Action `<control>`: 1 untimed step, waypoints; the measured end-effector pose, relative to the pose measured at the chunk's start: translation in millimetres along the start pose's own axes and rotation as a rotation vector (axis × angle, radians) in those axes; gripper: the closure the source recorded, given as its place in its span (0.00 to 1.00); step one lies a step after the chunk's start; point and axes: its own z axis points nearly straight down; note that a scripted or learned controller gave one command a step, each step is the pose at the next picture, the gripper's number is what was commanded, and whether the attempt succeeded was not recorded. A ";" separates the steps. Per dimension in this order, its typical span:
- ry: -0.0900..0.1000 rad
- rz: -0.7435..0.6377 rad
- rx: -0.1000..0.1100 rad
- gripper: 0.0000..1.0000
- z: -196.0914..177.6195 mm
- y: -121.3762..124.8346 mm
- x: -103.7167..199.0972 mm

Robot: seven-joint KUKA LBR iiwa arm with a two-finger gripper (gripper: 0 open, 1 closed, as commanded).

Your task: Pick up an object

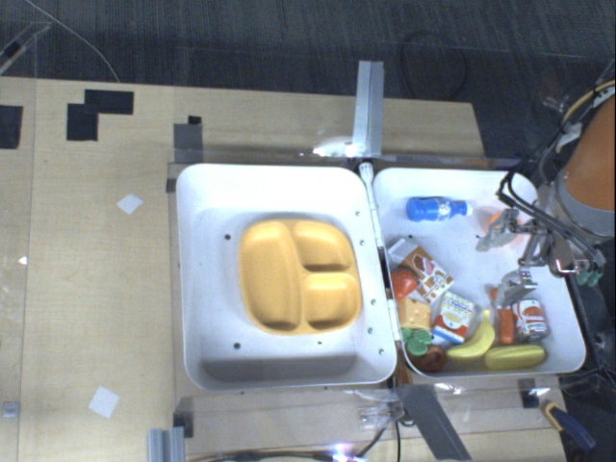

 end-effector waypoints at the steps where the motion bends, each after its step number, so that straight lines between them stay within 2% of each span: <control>1: -0.004 -0.010 0.003 0.00 -27.1 -51.2 16.3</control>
